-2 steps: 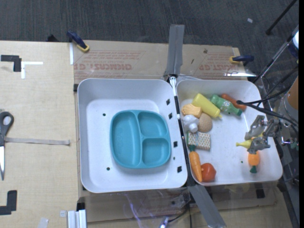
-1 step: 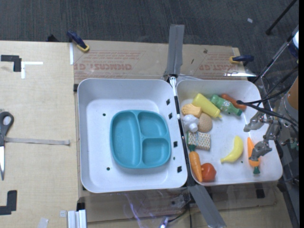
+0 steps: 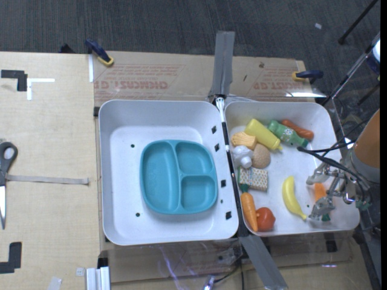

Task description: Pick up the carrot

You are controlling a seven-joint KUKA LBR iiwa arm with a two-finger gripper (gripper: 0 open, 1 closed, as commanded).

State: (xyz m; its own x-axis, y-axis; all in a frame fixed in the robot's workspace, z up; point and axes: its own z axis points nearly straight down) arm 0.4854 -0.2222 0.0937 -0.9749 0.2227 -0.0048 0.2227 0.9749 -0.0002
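Landmark for all positions: the right bin (image 3: 275, 106).

1. Left bin (image 3: 115, 174), touching the right bin along its left wall. Holds a teal divided plate (image 3: 179, 177) near its middle.
2. Arm, entering over the right bin's right edge. Gripper (image 3: 321, 202) sits low inside the bin, by its right wall, toward the near corner. A small orange piece (image 3: 318, 191) shows beside the fingers; whether it is gripped, and whether the pincer is wide or narrow, cannot be told from this angle.
3. Yellow bottle-like item (image 3: 262, 133), upper middle of the right bin, with a green item (image 3: 286, 134) and a red-orange item (image 3: 297, 128) just beside it toward the far right corner.
4. Banana (image 3: 292, 197), right of centre, near the gripper.
5. Carrot (image 3: 248, 210), the task's thing: lying against the right bin's left wall, near front corner, touching a red tomato-like item (image 3: 265, 219).
6. Small crowded items above the carrot: cracker (image 3: 253, 178), tan rounded piece (image 3: 261, 156), white piece (image 3: 242, 156).

Risks, as judged: the gripper stands well apart from the carrot, across the bin. The carrot's seat against the wall leaves little finger room, so a descent could strike the wall or pinch the tomato instead. The banana lies across the path.
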